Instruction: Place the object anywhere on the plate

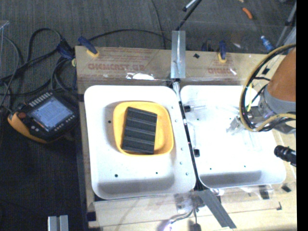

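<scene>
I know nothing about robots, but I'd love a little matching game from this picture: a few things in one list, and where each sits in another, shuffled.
Things:
1. dark ridged block
2. yellow plate
3. handheld control pad
4. robot arm

Places:
A. on the floor, left of the bench
B. over the right bin
C. lying on the yellow plate
D. inside the left bin

Pairs: 1-C, 2-D, 3-A, 4-B
</scene>
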You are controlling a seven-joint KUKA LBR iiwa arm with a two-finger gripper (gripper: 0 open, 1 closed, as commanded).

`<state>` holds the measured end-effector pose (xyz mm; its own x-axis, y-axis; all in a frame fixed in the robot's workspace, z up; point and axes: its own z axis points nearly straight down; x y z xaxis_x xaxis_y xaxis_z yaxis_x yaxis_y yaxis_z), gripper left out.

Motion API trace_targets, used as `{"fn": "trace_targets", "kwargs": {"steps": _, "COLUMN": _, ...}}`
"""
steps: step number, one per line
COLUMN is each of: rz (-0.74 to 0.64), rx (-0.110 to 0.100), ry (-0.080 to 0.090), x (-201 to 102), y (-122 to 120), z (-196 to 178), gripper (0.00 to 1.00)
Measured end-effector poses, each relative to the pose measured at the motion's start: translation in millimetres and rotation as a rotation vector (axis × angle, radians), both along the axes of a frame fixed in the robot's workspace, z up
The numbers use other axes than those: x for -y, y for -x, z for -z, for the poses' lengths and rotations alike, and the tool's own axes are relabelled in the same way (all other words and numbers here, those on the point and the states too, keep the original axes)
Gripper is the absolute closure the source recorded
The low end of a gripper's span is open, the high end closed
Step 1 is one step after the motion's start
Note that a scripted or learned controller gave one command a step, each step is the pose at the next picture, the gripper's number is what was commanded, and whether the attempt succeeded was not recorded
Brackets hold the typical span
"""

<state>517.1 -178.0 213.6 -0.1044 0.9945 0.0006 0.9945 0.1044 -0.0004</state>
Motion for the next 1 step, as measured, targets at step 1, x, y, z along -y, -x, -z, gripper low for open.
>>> {"fn": "trace_targets", "kwargs": {"steps": 1, "rz": 0.0, "rx": 0.0, "ry": 0.0, "x": 0.1, "y": 0.0, "z": 0.0, "gripper": 0.0}}
